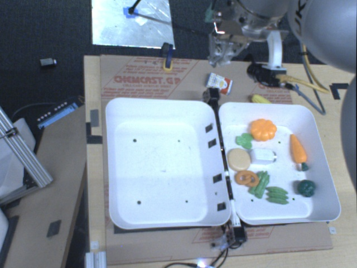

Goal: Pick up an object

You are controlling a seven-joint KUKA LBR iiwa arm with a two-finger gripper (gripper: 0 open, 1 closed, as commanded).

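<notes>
The right bin holds several toy foods: an orange pumpkin, a carrot, a green leafy piece, a white block, a beige round biscuit, a brown pretzel, two green pea pods and a dark green broccoli head. My gripper hangs high above the bench's far edge, beyond both bins and away from every object. I see nothing in it.
The left bin lies beside the right one, joined by a black hinge strip. Behind the bins on the cardboard lie a small white-and-red packet, a yellow banana and a yellow clamp. Cables trail at back right.
</notes>
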